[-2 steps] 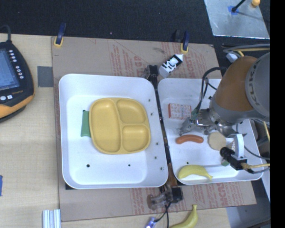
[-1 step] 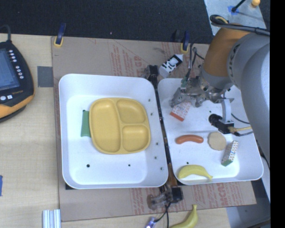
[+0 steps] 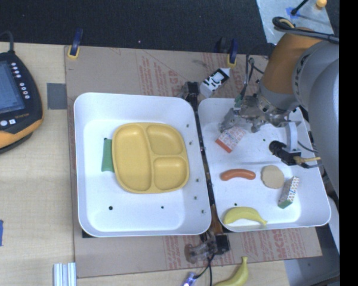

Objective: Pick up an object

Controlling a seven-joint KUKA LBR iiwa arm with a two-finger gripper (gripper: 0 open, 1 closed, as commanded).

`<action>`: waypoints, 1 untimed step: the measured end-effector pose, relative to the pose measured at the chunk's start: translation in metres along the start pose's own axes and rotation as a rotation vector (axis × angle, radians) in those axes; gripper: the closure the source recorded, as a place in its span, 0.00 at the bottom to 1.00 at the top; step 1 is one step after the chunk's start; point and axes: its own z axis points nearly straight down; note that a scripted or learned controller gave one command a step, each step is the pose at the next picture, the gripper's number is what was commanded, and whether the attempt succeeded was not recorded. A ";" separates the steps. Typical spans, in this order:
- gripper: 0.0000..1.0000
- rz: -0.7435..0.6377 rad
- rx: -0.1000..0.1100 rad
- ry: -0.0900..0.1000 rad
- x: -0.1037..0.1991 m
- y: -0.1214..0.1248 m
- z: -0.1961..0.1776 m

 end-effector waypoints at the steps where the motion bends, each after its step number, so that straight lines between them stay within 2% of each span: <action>1: 0.00 0.000 -0.001 0.000 -0.005 0.000 0.000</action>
